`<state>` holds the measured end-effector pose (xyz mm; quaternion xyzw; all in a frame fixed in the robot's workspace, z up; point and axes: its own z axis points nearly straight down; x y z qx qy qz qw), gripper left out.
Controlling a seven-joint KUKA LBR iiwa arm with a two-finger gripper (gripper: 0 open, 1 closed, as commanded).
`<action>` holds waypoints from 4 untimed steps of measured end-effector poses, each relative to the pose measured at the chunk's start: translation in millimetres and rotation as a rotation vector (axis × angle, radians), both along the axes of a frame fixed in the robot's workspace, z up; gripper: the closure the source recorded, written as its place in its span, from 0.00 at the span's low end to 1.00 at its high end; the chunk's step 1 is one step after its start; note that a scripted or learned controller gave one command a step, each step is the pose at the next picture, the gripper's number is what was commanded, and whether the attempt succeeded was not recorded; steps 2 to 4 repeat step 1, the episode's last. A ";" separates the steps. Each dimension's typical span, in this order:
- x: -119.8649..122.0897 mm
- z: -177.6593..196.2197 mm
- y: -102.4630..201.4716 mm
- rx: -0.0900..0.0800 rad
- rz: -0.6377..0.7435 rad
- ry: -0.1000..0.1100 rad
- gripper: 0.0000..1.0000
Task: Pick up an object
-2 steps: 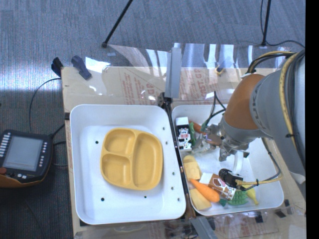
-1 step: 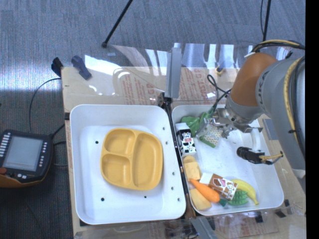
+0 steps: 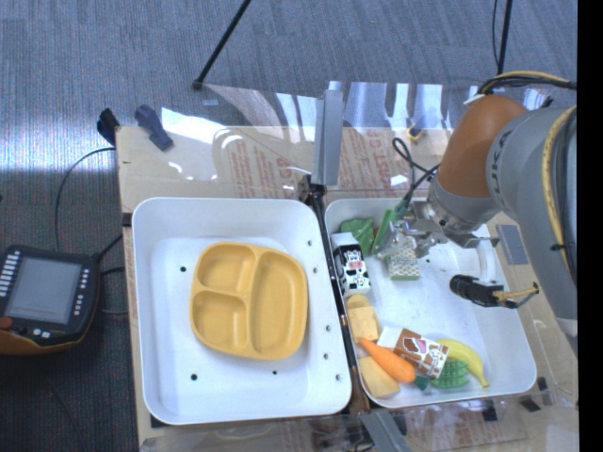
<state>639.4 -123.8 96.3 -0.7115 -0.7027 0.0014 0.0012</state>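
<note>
Leftmost, yellow plastic divided tray [image 3: 250, 299] sat in left white bin [image 3: 151, 252]. Right white bin [image 3: 513, 347] held orange toy carrot [image 3: 386, 361] etc. Gripper [image 3: 407, 243] was over green-white sponge block [image 3: 404, 264]; grip state undeterminable. Nothing lifted; pick judged not yet done.

Brown bench [image 3: 273, 163], two white bins side by side on it, left bin [image 3: 151, 252], right bin [image 3: 513, 347]

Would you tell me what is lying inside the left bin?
The left bin holds one yellow divided plate with three bare compartments, lying flat on the white floor. Whatever sits beneath the plate is covered.
</note>
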 end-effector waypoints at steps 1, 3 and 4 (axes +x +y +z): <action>7.4 96.4 92.6 0.003 0.026 -0.013 1.00; 7.4 96.4 92.6 0.003 0.026 -0.013 1.00; 7.4 96.4 92.6 0.003 0.026 -0.013 1.00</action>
